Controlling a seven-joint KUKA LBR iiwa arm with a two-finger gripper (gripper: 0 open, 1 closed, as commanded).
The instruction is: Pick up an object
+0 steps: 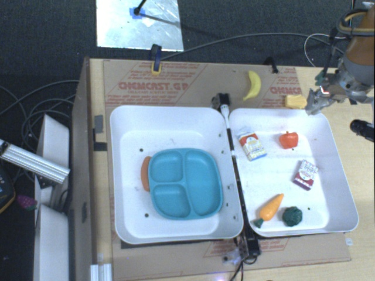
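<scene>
The right bin (337, 157) holds a red tomato (288, 139), a small white and red carton (252, 146), a dark red packet (304, 174), an orange carrot (270, 206) and a green broccoli piece (292, 216). My gripper (317, 102) hangs at the bin's far right corner, just above its rim and next to a yellow block (295, 101) on the bench. Nothing shows between its fingers. The tomato lies about a hand's width to the lower left of it.
The left bin (126, 133) carries a blue divided plate (185, 182) with an orange sausage (145, 173) at its left side. A yellow banana (254, 85) lies on the cardboard behind the bins. Cables run along the bench's back and right.
</scene>
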